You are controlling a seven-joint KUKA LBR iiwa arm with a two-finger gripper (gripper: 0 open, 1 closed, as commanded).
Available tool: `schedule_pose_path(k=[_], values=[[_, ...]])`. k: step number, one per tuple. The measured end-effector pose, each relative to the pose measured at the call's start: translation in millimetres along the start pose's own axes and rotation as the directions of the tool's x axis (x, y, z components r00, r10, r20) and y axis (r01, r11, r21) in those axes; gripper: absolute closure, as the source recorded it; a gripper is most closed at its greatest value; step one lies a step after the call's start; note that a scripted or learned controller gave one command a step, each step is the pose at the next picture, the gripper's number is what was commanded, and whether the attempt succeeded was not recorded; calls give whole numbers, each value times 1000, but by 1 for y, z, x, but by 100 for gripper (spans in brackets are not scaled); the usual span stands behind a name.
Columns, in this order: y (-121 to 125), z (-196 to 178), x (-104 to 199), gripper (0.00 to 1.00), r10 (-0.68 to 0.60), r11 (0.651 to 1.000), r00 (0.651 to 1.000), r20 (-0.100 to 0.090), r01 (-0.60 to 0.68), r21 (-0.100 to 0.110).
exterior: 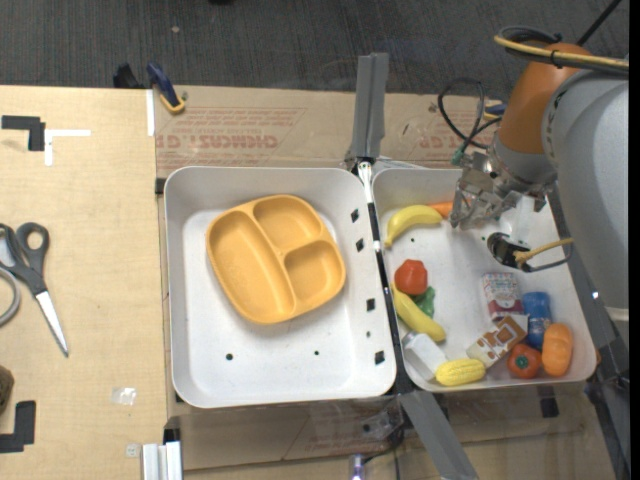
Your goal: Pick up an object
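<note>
The grey arm [590,158] reaches in over the right bin [470,253], and its gripper [475,208] hangs above that bin's far edge, near the far right corner; whether it is spread or closed I cannot tell. The left bin [200,368] carries a yellow divided plate [275,258] at its middle. In the right bin, the nearest candidate is a banana [412,218], lying just left of the gripper, its long axis running left to right along the far edge. A red pepper [411,276] sits nearer the bin's left wall, and a second banana [417,316] below it. Small toys crowd the near right corner, among them an orange [557,350] and a corn cob [459,372].
</note>
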State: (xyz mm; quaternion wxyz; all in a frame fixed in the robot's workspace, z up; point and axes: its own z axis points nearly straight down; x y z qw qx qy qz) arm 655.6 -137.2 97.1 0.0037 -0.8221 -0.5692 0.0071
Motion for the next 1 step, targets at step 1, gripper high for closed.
schedule_pose_path(k=[1], values=[[-2, 5, 11, 100, 213, 977, 977, -7, -213, -7]])
